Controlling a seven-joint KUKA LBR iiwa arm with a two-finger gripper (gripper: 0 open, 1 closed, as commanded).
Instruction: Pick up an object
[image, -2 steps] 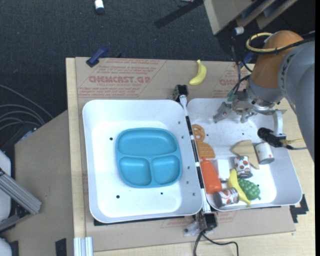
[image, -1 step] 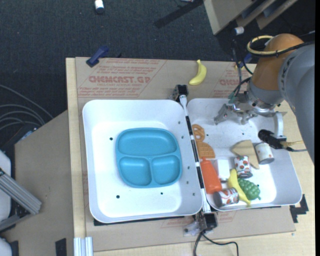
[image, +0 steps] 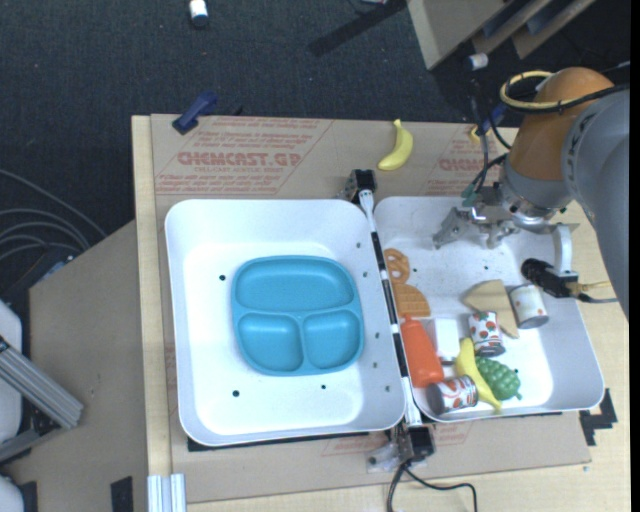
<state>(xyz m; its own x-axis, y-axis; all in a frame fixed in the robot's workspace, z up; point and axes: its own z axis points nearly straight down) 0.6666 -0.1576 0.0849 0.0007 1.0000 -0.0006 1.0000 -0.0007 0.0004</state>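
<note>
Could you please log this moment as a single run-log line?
hand: over right bin's far end, nothing visibly held | toy carrot, cans, banana lie nearer | blue tray: left bin

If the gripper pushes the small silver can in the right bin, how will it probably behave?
The silver can lies on its side, so it would likely roll rather than slide. It looks small and rigid, probably light, and it should not deform. Its smooth round wall may slip between fingers. The pale wedge beside it might stop a roll toward that side.
</note>
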